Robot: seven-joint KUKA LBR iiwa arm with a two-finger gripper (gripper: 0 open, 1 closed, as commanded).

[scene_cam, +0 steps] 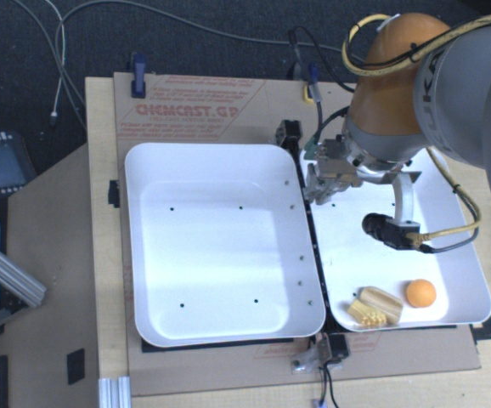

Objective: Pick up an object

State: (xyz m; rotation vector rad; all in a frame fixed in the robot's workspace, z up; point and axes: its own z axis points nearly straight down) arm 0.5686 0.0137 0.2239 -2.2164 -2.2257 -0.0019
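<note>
claw (pixel 324 181): hangs over the far left part of the right bin (pixel 458 253), close to the wall it shares with the left bin (pixel 220 236); whether it is spread or closed cannot be told from this angle, and nothing shows in its grip
corn cob (pixel 375 306): lies in the near corner of the right bin, close to the front rim
orange ball (pixel 420 293): just beside the cob, on the side toward the arm
direction from claw: both things lie toward the near edge of the bench and somewhat toward the arm's side; the claw is well apart from them, so the move is likely a travel along the bin before any descent
long axis of cob: runs at a slant, from the near rim up toward the ball; kernelled end points at the near rim, paler end at the ball
ball: round, no axis to match
judgement: closing across the cob's short width looks the safer grip
</note>
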